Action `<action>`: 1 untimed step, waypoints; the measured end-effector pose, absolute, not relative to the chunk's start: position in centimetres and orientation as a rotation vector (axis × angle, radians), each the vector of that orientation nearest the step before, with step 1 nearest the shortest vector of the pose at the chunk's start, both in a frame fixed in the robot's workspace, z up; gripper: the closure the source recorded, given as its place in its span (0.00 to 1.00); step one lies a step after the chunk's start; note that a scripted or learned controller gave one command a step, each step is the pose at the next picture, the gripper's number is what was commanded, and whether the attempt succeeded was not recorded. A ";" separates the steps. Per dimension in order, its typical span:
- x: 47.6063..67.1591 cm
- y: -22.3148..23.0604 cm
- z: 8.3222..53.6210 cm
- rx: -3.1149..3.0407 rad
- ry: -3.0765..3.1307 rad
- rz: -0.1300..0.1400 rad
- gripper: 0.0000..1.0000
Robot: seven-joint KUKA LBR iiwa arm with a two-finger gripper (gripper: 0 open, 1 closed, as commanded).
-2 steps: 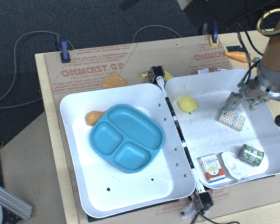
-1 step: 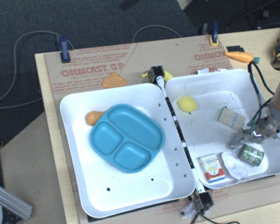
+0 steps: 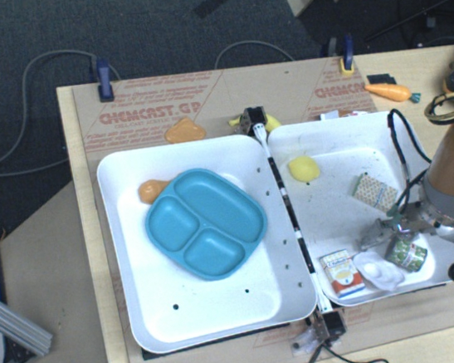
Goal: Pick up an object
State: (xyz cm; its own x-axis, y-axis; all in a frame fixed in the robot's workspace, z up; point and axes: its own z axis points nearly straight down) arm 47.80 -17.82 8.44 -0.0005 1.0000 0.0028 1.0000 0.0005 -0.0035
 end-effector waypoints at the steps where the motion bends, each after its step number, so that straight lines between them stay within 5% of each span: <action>1: 47.9 -18.0 9.4 -2.223 -2.220 -0.001 1.00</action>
